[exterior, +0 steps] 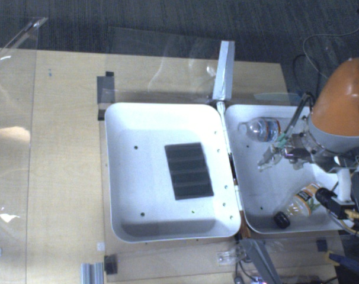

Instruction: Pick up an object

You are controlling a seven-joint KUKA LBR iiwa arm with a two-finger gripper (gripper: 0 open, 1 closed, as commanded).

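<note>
Gripper hung over the middle of the right bin, fingers apparently spread with nothing between them, though they were thin and blurred.

Largest to smallest:
- Left bin: held one dark ridged pad near its centre.
- Right bin: clear bottle lay near the far-left corner; second bottle, dark cap, lay along the near edge.

Risks, as judged: both bottles were round and lying down, likely to roll off a closing pinch. Neither sat directly under the fingers, so a straight descent would probably close on bare floor.

Hard to read: arm hid the bin's right side; near bottle's base was covered by cables.
</note>
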